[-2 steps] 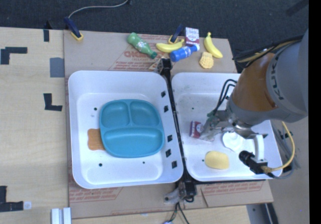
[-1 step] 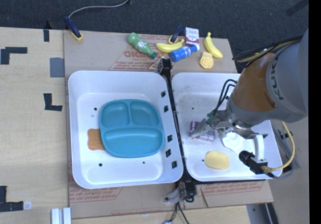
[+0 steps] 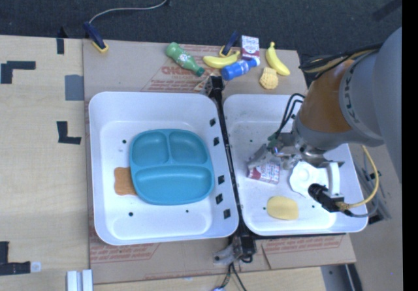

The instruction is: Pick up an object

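You are at the reach-in step: the gripper (image 3: pixel 271 153) hangs low in the right bin (image 3: pixel 243 108), right at the small red and white packet (image 3: pixel 264 171). How its jaws stand, you cannot tell from above. The yellow lump (image 3: pixel 283 207) lies nearer, apart. Next, you need a clean close on the packet, then a lift.

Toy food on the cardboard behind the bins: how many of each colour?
Yellow: 3 — curved plastic banana, second plastic banana, corn-like piece
Green: 1 — plastic bottle
Blue: 1 — plastic bottle
Red and white: 1 — small carton
Total: 6
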`<action>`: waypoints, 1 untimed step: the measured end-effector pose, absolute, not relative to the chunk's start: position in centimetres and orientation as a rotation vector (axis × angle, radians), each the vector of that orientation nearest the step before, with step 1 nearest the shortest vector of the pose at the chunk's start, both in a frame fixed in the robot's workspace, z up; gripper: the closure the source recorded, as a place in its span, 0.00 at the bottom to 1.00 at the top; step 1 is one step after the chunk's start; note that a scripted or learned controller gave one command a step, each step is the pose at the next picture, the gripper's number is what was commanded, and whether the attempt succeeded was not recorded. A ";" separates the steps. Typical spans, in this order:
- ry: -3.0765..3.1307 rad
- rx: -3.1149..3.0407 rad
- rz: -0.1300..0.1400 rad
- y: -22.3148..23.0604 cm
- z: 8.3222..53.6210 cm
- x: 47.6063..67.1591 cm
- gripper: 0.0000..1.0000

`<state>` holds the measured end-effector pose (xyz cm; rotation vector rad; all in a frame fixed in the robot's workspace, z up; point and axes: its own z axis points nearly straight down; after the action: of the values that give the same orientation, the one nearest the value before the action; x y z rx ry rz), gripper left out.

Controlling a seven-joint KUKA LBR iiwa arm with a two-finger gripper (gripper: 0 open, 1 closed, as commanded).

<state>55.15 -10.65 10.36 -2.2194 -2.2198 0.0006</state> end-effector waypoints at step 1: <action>-2.223 -2.221 0.002 -14.1 11.1 61.9 0.00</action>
<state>61.92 -14.15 11.06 -2.2210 -2.2227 0.0019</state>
